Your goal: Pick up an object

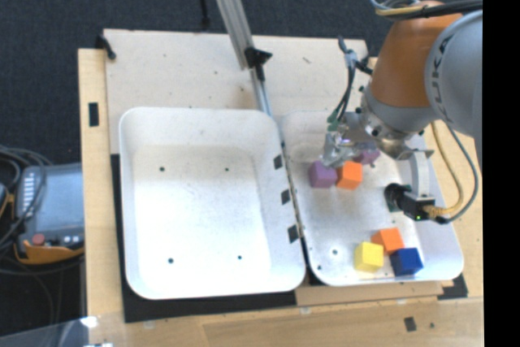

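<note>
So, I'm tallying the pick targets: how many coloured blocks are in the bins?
5, all in the right bin: purple block and orange block under the gripper; second orange block, yellow block, blue block near its front. The arm may hide more.

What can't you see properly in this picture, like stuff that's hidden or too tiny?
- Gripper, camera view: the arm's wrist covers it from above, so whether it grips anything is unclear.
- Purple block and orange block: too small to tell if they touch.
- Pink piece: mostly tucked under the wrist.
- Right bin: its far corner sits under the arm.
</note>
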Robot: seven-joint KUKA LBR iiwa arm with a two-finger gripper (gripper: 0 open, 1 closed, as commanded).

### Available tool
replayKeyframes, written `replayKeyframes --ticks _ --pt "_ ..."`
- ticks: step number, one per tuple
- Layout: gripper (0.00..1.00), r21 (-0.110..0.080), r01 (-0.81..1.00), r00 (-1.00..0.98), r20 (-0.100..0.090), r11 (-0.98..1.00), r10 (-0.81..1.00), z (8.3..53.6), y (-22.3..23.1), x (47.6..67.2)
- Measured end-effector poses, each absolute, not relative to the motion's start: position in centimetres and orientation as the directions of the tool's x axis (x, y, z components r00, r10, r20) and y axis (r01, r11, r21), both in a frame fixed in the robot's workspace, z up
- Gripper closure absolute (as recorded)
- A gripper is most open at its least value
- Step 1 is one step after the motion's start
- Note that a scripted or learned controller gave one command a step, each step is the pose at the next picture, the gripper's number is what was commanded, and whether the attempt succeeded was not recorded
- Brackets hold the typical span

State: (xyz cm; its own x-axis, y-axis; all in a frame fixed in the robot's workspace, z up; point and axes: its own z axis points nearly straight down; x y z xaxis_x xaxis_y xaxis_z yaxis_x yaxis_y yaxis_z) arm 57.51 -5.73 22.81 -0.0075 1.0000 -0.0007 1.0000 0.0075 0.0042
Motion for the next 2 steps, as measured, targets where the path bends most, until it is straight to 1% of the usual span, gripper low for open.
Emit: replayKeyframes --ticks 1,2 --pt "1.00 0.003 1.000 -0.008 0.001 0.008 1.000 23.9 -0.7 59.6" --pt "1.00 0.002 1.000 -0.007 0.001 0.007 1.000 23.4 4.3 61.9"
